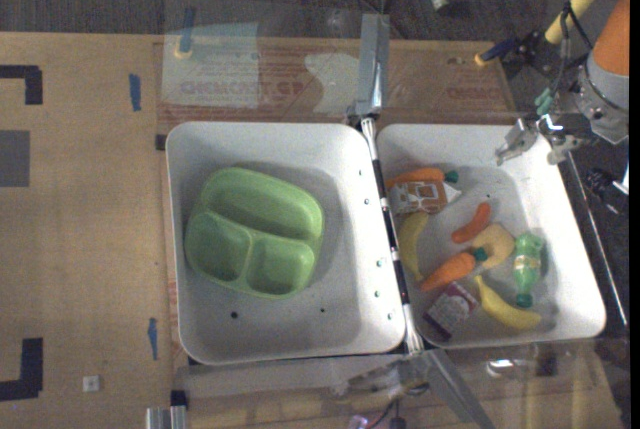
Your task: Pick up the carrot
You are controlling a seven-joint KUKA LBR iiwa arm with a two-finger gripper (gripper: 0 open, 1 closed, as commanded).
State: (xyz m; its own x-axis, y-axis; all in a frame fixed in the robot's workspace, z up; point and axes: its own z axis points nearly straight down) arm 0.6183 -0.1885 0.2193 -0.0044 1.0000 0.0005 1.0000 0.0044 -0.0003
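Left bin point(200, 317): you have one green tray point(255, 230). Right bin point(570, 217): two carrots, one upper left point(422, 176), one centre point(452, 268); two bananas point(410, 242); one bottle point(527, 263); two cartons point(417, 199); one chilli point(472, 222). Gripper point(530, 142), frame's upper right, hangs over the bin's rim, fingers parted, nothing between them.

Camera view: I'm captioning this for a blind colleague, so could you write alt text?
A carrot lies among toy foods in the right bin, while the arm's tool hovers above that bin's far edge. The left bin holds a green divided plate.
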